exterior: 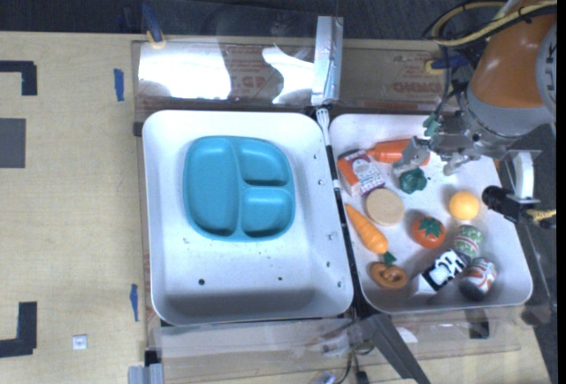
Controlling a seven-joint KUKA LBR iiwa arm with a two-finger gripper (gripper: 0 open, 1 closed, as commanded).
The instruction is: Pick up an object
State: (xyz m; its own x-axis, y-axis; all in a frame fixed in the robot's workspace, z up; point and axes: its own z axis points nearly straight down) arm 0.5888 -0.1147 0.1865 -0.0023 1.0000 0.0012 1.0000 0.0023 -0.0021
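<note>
The gripper hangs low over the far half of the right bin, its tip just above a small dark green piece and the leafy end of a carrot that lies along the far wall. Whether it is open or closed cannot be told from this slant, and nothing is plainly held.

The left bin carries a blue tray. The toys are all in the right bin: a red packet by the divider, a tan disc mid-bin, a second carrot along the divider side, a tomato, a yellow ball, a brown piece at the near edge, a black-and-white block and two small cans in the near right corner.

The danger is crowding. The green piece sits touching or just beside the far carrot and near the packet, so a closing grip may catch two things or an edge alone and let it slip on the lift. Coming down off-centre could nudge the piece toward the far wall, out of a clean grasp.
</note>
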